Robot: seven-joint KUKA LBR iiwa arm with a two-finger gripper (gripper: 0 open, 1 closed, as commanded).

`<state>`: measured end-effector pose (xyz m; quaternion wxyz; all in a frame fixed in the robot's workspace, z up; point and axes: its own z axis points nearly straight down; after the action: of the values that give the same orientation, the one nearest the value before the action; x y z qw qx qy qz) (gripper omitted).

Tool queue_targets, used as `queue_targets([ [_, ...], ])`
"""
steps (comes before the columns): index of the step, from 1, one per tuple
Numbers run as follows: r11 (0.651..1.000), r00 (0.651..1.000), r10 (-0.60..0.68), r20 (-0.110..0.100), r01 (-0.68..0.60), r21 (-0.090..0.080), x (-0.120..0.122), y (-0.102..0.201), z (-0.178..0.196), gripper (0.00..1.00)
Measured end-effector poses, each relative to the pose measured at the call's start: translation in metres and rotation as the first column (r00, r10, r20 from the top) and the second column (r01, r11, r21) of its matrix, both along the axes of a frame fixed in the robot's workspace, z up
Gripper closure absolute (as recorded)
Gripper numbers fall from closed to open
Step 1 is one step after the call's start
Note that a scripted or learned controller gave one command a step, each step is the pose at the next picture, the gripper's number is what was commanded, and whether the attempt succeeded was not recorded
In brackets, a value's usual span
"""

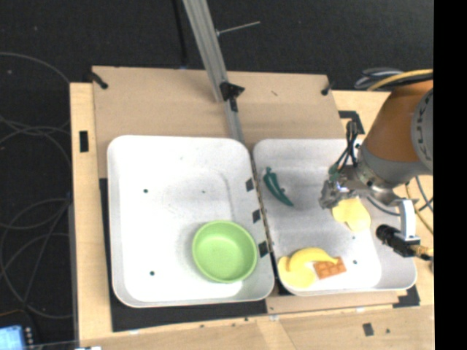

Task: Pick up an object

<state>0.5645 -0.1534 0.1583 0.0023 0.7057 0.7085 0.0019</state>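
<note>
My gripper point(333, 195) hangs low over the right bin point(306, 159), near its right side. Just below and right of the gripper lies a pale yellow object point(352, 214), touching or very close to it. A dark green curved piece point(276, 187) rests at the bin's left side. Near the front edge sits a yellow object point(301, 262) with an orange piece point(329, 268) against it. A green bowl point(225, 250) stands in the left bin point(168, 188) at its front right corner.
A grey metal pole point(211, 57) slants from the top of the view down to the divider between the bins. The arm's orange band point(398, 133) covers the right bin's right edge. Black cables lie on the dark floor at left.
</note>
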Motion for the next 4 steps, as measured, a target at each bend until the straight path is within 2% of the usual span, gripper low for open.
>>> queue_targets([
  [1, 1.0, 1.0, 0.0, -0.004, 0.0, 0.0, 0.0, 0.005, 0.042, 1.0],
  [3, 1.0, 1.0, 0.001, 0.001, -0.001, -0.001, 0.01, -0.005, 0.139, 1.0],
  [4, 1.0, 1.0, 0.003, -0.003, -0.003, 0.0, 0.023, 0.051, 0.139, 1.0],
])
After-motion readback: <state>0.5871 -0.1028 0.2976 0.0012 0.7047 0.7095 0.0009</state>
